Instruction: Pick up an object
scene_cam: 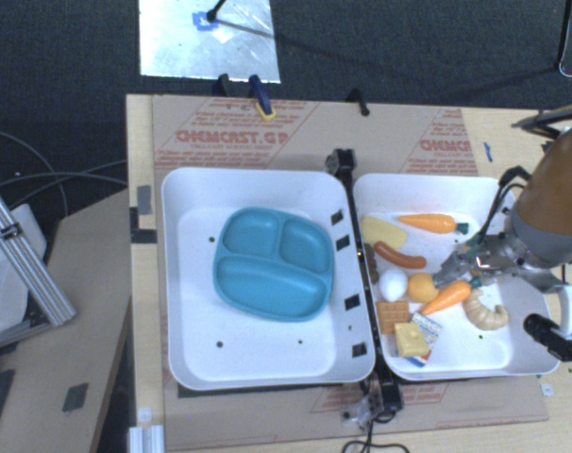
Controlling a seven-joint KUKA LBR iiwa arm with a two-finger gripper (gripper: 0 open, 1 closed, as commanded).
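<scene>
Lying in the right bin (513, 352), near its middle: a small carrot (446, 298), long axis running from about two o'clock down to eight o'clock. Hovering just beside its upper end, at about one o'clock from it: the gripper (467, 264), reaching in from three o'clock. Fingers too blurry here, so cannot tell if spread or closed. Sitting around the carrot: an orange ball (420, 287) and egg (393, 284) at nine o'clock, a croissant (486, 313) at four o'clock. Resting in the left bin (187, 281): a blue tray (273, 262).

An orange carrot (445, 298) lies slanted in the right bin (435, 189), just right of the orange ball (421, 287), beside a croissant (485, 313).
</scene>
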